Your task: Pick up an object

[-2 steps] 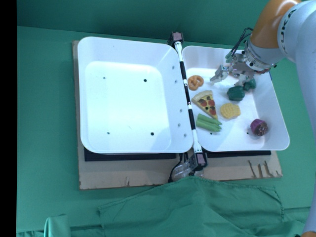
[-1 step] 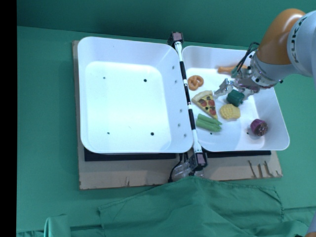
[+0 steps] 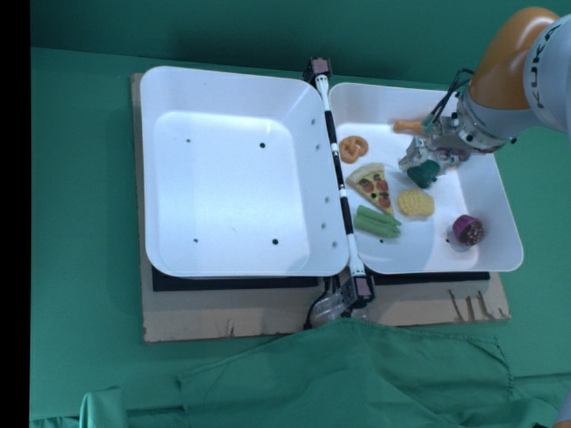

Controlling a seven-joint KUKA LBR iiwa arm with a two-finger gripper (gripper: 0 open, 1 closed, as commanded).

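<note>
Camera view: fingers (image 3: 426, 164) over dark-green toy (image 3: 424, 174)

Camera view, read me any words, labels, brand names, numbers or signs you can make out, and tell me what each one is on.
"KU": dark letters running down the grey arm at the picture's right edge, cut off by the frame; the rest is out of view.
No other text reads: the two white bins, the toy foods such as the pizza slice, and the cardboard under the bins carry no readable marks.
</note>
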